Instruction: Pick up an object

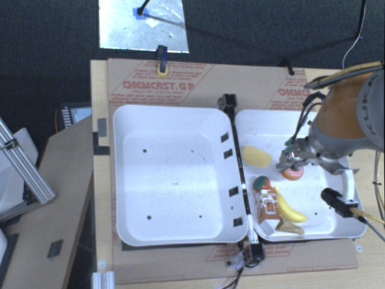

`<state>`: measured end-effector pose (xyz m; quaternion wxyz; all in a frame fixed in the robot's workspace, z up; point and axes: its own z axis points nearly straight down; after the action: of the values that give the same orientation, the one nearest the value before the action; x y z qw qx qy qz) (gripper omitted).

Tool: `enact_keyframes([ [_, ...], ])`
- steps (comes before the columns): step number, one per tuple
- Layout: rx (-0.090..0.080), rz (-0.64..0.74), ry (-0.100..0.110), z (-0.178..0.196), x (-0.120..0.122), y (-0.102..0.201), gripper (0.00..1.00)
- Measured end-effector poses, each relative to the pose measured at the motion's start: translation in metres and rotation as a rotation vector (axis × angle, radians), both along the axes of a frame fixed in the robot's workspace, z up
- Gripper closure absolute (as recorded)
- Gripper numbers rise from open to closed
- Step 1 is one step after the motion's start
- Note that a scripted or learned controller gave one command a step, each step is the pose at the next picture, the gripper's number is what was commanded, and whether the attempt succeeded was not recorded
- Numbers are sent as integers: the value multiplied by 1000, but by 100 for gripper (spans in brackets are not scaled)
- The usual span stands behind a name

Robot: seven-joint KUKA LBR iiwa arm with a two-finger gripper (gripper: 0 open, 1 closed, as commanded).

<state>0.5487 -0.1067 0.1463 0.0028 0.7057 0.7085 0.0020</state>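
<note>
Four things lie in the right bin [252,120] — a pale yellow lemon [257,156] by the divider, a red-orange tomato [293,173] beside it, and nearer the front an orange carton [267,208] touching a banana [290,211].

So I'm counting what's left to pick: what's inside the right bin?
In the right bin: a pale yellow lump, an orange-red piece under the gripper, a carton and a banana. The arm covers the bin's far right corner.
</note>
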Motion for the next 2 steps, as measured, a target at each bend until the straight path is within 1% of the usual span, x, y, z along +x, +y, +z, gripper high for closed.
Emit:
enact_keyframes([
  [1, 3, 6, 0, 68, -24, 54, 100],
  [2, 1, 3, 1, 75, -23, 51, 100],
])
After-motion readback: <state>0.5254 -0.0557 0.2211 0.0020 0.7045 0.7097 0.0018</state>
